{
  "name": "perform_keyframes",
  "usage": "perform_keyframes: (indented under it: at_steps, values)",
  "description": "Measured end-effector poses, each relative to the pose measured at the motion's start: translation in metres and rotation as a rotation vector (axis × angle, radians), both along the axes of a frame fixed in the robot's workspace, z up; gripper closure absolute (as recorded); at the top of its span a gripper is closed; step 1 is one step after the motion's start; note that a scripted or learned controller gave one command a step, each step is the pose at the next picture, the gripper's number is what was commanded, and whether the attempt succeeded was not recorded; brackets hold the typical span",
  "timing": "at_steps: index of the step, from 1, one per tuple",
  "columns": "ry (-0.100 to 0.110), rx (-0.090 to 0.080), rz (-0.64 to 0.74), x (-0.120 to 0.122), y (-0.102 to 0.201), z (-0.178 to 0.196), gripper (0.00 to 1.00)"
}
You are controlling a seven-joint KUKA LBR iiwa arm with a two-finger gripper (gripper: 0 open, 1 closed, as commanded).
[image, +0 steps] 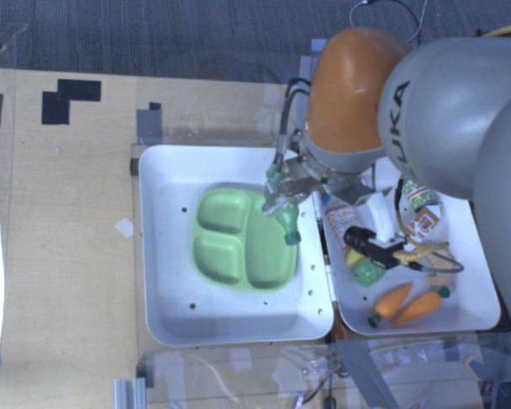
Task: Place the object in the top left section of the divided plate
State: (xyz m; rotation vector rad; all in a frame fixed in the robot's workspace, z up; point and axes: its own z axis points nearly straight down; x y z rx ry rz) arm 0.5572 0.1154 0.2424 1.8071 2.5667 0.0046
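While over the green divided plate (243,250), claw (283,213) pinching a green bottle (289,225); "UKA" on arm (447,126)

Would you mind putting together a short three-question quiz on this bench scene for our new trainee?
1. True or false: the green divided plate lies in the left bin.
2. Which bin holds the two carrots? A) left bin B) right bin C) neither
3. Fill in: the gripper hangs over the plate's ____ edge, with a small green object at its tips.

Key:
1. True.
2. B.
3. Right.
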Motion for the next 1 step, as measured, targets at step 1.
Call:
perform_keyframes:
  at_steps: [1]
  values:
    - [0.001, 0.000, 0.026, -0.0074, 0.0211, -0.0201, 1.00]
